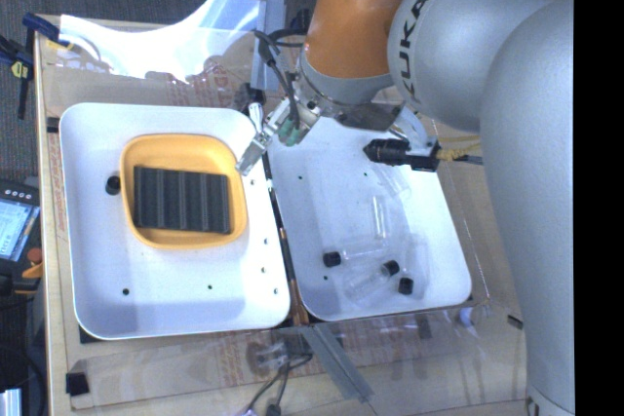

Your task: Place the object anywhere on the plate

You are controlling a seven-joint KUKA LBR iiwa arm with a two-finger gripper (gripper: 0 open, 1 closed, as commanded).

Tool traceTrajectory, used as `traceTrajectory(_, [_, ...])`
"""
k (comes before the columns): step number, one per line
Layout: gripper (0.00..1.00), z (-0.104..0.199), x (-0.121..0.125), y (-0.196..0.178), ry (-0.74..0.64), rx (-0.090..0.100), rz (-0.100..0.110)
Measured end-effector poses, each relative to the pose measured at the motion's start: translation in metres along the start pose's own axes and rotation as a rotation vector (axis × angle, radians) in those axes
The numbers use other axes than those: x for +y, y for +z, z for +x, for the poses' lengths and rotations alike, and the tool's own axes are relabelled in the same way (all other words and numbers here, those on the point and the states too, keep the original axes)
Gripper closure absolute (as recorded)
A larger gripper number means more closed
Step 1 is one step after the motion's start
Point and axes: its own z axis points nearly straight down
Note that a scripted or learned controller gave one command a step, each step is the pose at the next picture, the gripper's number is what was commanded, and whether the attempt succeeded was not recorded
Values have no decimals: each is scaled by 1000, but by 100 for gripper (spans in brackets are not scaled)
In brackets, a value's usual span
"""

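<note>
A yellow plate (183, 191) with a dark ridged centre lies in the left bin (146, 307). In the right bin (322, 180) lie clear plastic vials (378, 215) and a second clear vial (363, 284) with a black cap (405, 285). Two more small black pieces (331, 258) rest near them. My gripper (253, 137) hangs over the divide between the bins, just right of the plate's upper right corner. Its fingers stand apart, open, and I see nothing between them.
A small black item (113, 183) sits in the left bin, left of the plate. Crumpled clear plastic sheeting (185, 34) lies behind the bins. The arm's big grey body (507, 112) covers the right side. A handheld device (15, 224) lies at the far left edge.
</note>
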Motion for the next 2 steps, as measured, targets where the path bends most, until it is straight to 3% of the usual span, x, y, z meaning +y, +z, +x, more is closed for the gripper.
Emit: traceTrajectory(2, [0, 0, 0, 0, 0, 0, 0])
